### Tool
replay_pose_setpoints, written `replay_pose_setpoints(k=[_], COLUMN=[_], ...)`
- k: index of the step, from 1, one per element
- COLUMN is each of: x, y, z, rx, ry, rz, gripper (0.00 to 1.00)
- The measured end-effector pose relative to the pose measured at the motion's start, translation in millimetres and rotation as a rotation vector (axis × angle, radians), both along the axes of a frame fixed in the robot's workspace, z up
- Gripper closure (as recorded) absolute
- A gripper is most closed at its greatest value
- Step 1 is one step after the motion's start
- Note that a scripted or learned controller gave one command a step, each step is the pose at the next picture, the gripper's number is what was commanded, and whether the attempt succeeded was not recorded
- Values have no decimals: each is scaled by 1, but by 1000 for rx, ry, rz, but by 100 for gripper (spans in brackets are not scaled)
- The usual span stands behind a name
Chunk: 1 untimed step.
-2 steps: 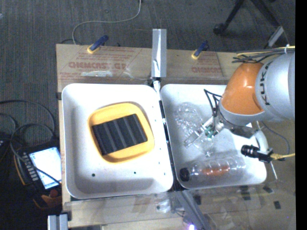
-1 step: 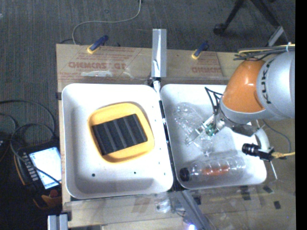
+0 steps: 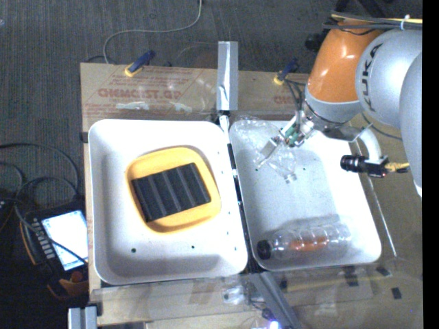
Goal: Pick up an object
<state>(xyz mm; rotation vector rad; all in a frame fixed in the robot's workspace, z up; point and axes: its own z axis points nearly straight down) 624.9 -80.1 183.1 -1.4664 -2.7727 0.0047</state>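
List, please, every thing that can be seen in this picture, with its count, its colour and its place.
Left bin: one, white, left half of the bench.
Right bin: one, white, beside the left bin.
Yellow object: one, yellow with a black ribbed top, in the middle of the left bin.
Plastic bottle: one, clear with orange inside and a dark cap, lying along the near edge of the right bin.
Clear plastic piece: one, transparent, upper part of the right bin, under the gripper.
Clamps: two, blue and yellow, on the cardboard at the far edge.
Gripper: one, above the upper part of the right bin.
Arm: one, grey with an orange band, reaching in from the right.
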Motion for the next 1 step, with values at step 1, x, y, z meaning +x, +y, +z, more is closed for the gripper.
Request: replay_pose_setpoints(k=[1], x=[0], y=[1], z=[9], rx=[-1], ry=[0], rz=[1], gripper=[100])
